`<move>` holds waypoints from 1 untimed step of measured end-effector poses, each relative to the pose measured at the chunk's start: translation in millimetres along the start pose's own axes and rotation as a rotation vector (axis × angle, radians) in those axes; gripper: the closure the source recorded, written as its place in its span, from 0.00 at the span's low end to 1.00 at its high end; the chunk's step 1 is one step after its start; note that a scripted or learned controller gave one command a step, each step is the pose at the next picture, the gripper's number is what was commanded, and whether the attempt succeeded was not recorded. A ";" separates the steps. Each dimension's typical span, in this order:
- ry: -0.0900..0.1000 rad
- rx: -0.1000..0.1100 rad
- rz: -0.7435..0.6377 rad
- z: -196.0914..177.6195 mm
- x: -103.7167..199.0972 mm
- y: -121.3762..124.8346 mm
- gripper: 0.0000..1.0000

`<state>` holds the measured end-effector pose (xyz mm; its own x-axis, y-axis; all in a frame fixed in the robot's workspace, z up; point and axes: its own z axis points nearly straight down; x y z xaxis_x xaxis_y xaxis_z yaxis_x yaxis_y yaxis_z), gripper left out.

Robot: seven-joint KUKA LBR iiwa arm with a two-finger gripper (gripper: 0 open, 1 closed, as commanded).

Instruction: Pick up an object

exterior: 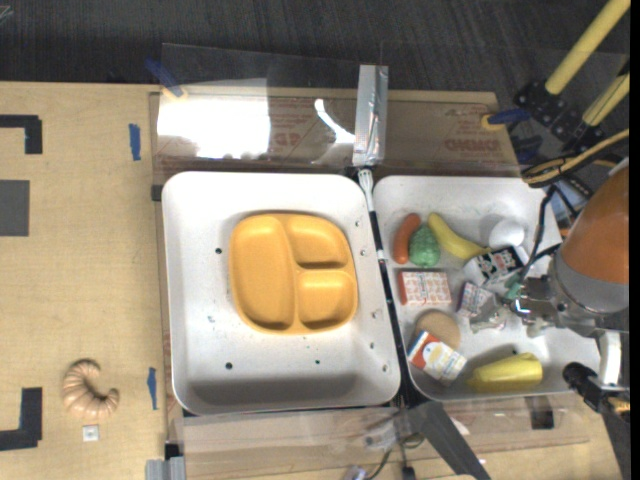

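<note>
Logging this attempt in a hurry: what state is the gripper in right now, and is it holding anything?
Gripper: low in the right bin among the items; open or closed cannot be told, and nothing is visibly held.

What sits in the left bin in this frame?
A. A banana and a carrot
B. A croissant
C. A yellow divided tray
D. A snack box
C. The yellow divided tray lies alone in the middle of the left bin; the banana sits in the right bin, and the croissant is out on the bench.
</note>
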<state>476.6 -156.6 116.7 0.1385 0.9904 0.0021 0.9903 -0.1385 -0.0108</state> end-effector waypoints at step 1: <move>-0.003 -0.015 -0.198 29.2 -29.0 44.1 0.00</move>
<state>516.0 -191.4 87.0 -0.0594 0.9982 -0.0001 0.9982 0.0594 0.0045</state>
